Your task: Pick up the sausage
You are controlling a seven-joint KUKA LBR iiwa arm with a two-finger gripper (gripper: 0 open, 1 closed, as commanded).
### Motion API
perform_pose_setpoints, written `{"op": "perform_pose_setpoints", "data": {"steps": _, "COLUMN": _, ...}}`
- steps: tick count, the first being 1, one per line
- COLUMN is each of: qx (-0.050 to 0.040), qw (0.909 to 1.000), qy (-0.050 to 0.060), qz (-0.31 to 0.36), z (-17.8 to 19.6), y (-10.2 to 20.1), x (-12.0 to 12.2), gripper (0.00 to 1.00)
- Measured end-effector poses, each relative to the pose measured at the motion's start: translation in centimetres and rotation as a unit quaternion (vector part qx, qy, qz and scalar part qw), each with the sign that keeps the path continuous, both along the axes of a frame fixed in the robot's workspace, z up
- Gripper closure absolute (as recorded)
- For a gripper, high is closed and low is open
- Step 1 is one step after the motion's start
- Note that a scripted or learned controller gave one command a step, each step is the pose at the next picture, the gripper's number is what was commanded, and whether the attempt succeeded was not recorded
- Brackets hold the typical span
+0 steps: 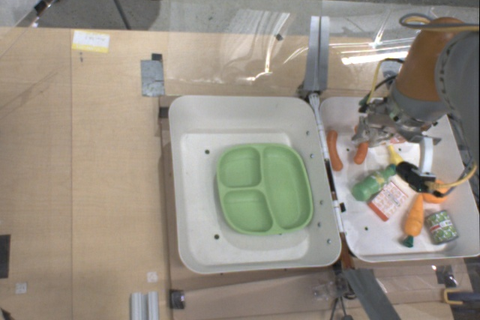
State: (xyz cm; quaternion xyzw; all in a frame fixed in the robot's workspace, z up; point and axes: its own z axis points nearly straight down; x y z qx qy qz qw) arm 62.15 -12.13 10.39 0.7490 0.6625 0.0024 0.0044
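An orange-red sausage (pixel 334 150) lies lengthwise against the left wall of the right bin (pixel 450 255). A shorter orange-red piece (pixel 361 154) sits a little to its right. My gripper (pixel 369 134) hangs low over the back of this bin, directly above that shorter piece and just right of the long sausage. The wrist and its fittings hide whether the gripper touches the short piece.
The right bin also holds a green bottle (pixel 373 184), a red-and-white packet (pixel 388 199), a carrot (pixel 414 219), a green can (pixel 441 227) and a yellow item (pixel 391 155). The left bin (pixel 187 183) holds a green divided plate (pixel 265 189).
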Motion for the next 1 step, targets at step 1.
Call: {"op": "perform_pose_setpoints", "data": {"steps": 1, "qx": 0.0019, "qw": 0.9970, "qy": 0.002, "qz": -0.078, "z": 8.85, "y": 3.21, "x": -2.80, "gripper": 1.00}}
